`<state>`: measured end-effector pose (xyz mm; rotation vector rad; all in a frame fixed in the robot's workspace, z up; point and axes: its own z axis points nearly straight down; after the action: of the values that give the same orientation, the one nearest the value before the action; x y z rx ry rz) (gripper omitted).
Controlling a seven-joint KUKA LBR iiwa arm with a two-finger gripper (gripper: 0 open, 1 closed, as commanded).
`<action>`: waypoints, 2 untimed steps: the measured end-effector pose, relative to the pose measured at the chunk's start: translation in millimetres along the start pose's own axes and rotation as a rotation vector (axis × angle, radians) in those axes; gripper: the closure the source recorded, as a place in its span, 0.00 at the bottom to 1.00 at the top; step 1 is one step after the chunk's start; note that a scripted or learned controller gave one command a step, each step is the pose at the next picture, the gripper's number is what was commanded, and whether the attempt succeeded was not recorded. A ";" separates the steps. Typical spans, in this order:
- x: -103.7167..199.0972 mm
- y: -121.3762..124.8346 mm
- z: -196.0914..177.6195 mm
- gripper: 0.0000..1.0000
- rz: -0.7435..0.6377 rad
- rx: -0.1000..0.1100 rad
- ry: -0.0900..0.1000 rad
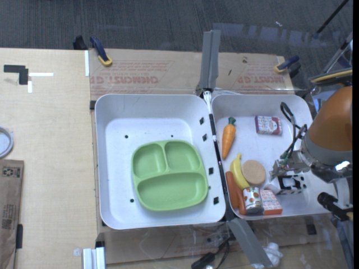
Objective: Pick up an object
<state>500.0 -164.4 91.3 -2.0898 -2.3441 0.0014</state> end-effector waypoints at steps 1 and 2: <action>27.1 71.3 -0.5 0.00 -0.094 -0.001 -0.001; 4.8 139.2 0.4 0.00 0.140 0.028 0.003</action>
<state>637.8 -143.7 90.6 -2.2339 -2.1775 0.0309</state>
